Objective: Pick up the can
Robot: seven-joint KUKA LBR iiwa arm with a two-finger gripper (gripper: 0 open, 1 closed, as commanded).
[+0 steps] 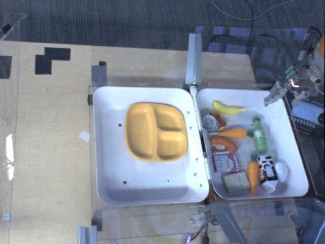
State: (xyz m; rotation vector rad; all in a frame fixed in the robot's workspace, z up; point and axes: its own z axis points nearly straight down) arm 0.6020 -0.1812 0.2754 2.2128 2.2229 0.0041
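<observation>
Can (210, 121) lies on its side at the right bin's (297, 151) left wall, crowded by a banana (228, 107) and carrot (234, 133) (tight approach, you'd judge). Gripper (277, 93) hangs over the bin's far right corner; its opening can't be told, nothing visibly held.

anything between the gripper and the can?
Nothing visible. The gripper is over the right bin's far right corner; the can lies at the left wall, top exposed. The banana and carrot crowd it.
</observation>
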